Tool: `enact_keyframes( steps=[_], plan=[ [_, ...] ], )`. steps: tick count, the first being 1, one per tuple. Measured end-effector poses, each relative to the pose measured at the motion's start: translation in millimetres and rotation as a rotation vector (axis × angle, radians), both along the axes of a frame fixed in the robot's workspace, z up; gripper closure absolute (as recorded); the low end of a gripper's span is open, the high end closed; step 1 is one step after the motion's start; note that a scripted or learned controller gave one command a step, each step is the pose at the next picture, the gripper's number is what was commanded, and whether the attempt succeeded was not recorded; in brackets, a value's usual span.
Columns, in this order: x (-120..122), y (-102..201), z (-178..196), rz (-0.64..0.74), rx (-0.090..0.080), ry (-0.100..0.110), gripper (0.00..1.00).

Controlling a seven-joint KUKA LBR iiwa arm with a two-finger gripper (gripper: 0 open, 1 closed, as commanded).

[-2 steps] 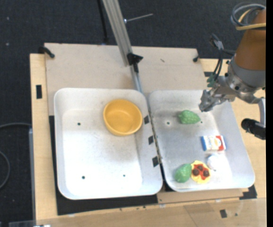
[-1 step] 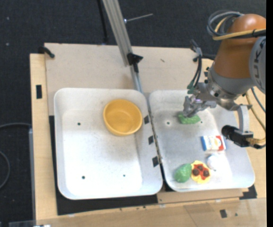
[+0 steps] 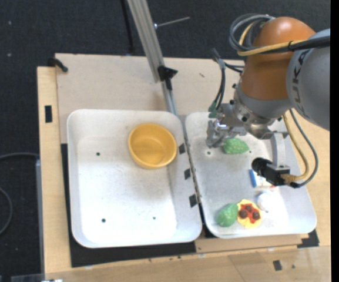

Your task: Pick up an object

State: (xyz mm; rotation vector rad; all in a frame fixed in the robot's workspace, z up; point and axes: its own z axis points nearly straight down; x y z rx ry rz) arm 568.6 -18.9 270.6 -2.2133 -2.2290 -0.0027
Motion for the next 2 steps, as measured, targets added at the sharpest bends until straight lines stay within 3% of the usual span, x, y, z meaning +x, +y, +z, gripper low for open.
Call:
enact_keyframes(
  steps=[2],
  plan=[
    [-21, 102, -13, 0.001, 0.0, 0.002, 1.0]
  ],
)
